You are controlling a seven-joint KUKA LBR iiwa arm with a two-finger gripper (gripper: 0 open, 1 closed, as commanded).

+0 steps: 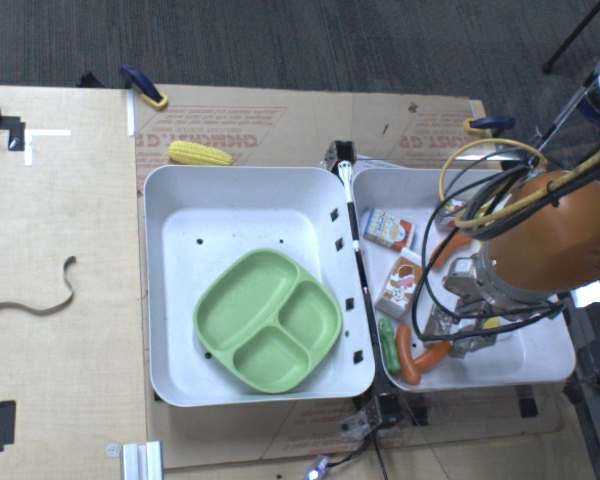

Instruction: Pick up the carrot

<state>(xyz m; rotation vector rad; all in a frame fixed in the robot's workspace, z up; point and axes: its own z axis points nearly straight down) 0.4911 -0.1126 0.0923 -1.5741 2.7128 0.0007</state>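
Two white bins sit side by side on the tabletop [60, 368]: the left bin [170, 228] holds a green divided plate [268, 318], the right bin [550, 363] several small things. Over the right bin the arm [545, 233] bends down from the right, cables looped about it, its jaws [435, 333] low near the front wall; their state I cannot tell. Just beside them lies the carrot [415, 360], against the front left corner, next to a green vegetable [387, 340]. Two small cartons [387, 228] lie behind.
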